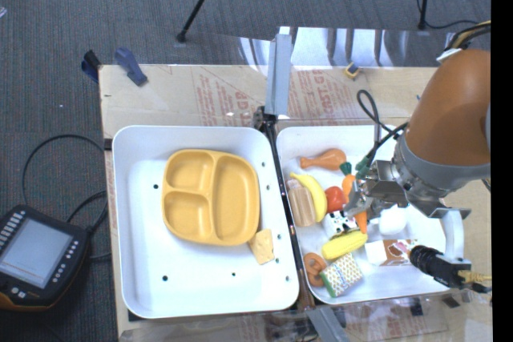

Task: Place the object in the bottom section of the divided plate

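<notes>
On the cardboard-topped bench (192,96), the yellow divided plastic plate (212,196) lies in the left white bin (136,252); the gripper (358,208) hangs over cluttered toy food (321,200).

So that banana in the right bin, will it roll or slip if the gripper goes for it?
The banana looks like smooth, hard plastic, so it is probably stiff, light and somewhat slippery. Its curve should stop it rolling far, though it may pivot when nudged. It leans on the bread roll with a tomato close by, so neighbours would likely shift too.
</notes>
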`<state>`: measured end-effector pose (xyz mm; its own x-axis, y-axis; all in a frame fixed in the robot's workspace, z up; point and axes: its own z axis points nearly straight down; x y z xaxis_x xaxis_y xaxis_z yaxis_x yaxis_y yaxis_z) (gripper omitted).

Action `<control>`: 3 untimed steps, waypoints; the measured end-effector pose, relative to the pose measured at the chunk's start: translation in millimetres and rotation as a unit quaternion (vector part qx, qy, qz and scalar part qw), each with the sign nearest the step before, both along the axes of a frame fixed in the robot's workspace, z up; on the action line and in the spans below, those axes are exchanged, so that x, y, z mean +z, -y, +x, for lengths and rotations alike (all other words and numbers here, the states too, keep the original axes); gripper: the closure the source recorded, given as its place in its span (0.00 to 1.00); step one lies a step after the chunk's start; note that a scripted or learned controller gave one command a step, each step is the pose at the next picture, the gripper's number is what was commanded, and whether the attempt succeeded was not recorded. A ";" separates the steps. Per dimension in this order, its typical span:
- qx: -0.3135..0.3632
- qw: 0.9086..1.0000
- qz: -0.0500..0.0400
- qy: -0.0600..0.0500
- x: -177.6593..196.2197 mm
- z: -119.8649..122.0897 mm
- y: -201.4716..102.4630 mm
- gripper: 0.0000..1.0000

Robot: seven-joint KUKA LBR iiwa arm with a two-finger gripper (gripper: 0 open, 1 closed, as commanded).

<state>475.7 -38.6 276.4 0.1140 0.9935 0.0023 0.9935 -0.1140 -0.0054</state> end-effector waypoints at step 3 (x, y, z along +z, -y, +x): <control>0.108 0.994 -0.001 -0.003 -91.7 -2.3 -71.6 0.00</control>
